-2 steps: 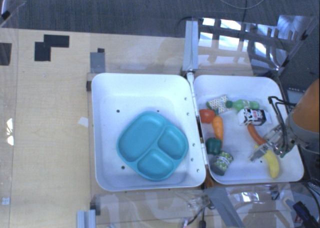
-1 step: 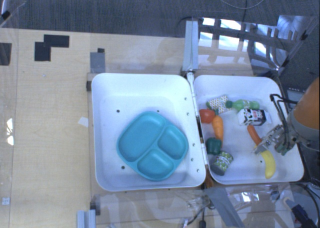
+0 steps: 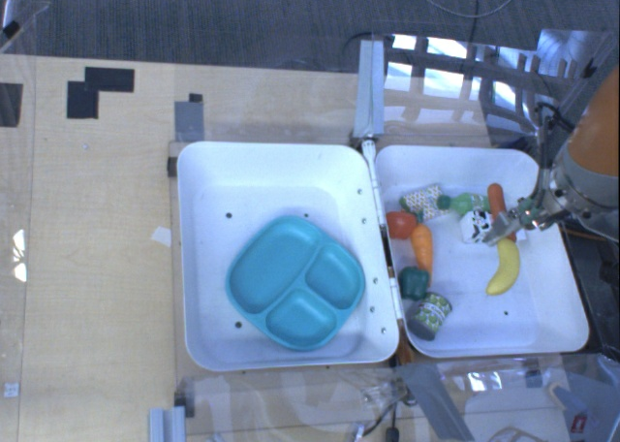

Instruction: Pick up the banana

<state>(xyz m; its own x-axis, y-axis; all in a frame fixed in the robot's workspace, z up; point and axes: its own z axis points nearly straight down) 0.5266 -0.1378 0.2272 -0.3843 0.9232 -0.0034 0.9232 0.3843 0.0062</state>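
Note:
The yellow banana (image 3: 504, 267) lies in the right bin (image 3: 542, 329), toward its right side, pointing roughly up and down. My gripper (image 3: 511, 224) hangs just above the banana's upper end, reaching in from the right. Its fingers look close together with nothing visibly held between them, and the banana rests on the bin floor.
The right bin also holds an orange carrot (image 3: 421, 245), a red tomato (image 3: 401, 225), a green pepper (image 3: 414, 282), a can (image 3: 429, 314), a thin red-orange item (image 3: 497, 201), a black and white object (image 3: 478, 225) and green pieces (image 3: 463, 204). A blue divided plate (image 3: 295, 281) lies in the left bin (image 3: 203, 236).

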